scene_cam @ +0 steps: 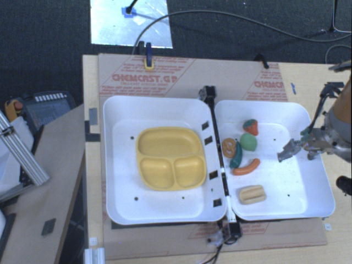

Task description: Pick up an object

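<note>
The likely targets lie in the right bin (316, 147), bunched along its left side near the divider: a strawberry (251, 126) farthest back, a green ball (248, 142) just in front of it, a pretzel (229, 146) to their left, a dark green pepper (237, 155) touching the ball's front, then an orange sausage (246, 167), and a bread roll (252, 194) apart toward the bin's front edge. All of them rest on the bin floor; none is lifted. The pincer (290, 149) hovers over the bin's bare middle, right of the sausage and well clear of every piece, and I cannot tell whether its fingers are apart or together. So the pick looks not yet begun: approach, closing and lifting are all left. The left bin (118, 147) holds a yellow divided plate (168, 158) at its centre on the table (91, 147).
</note>
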{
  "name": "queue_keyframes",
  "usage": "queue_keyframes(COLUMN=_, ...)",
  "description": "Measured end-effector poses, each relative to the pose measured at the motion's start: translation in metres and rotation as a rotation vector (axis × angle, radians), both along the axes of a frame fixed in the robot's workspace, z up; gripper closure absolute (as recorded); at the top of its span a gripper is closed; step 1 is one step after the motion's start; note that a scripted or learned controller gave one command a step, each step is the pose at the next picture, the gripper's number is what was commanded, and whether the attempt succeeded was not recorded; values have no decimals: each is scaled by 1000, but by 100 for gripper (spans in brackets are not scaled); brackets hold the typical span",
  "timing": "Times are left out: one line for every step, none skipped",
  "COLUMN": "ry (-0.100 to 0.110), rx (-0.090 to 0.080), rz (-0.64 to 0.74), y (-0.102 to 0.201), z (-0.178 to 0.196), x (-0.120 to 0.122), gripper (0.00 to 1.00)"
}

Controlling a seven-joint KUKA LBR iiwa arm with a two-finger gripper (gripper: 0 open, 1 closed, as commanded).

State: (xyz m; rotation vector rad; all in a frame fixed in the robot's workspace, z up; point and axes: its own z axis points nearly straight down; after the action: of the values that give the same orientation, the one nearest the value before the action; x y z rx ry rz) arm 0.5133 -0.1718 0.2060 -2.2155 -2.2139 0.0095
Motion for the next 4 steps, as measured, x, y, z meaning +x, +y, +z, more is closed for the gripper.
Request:
queue_keyframes(ry=-13, rx=-3, rz=4, y=0, z=6, x=3, gripper=0)
queue_keyframes(ry=-9, rx=-1, rz=2, y=3, z=-36, x=5, gripper=0)
queue_keyframes(ry=-8, rx=-1, rz=1, y=-2, z=-96, x=9, gripper=0)
queue_keyframes(ry=-10, rx=-1, rz=1, y=-1, z=-123, x=9, gripper=0)
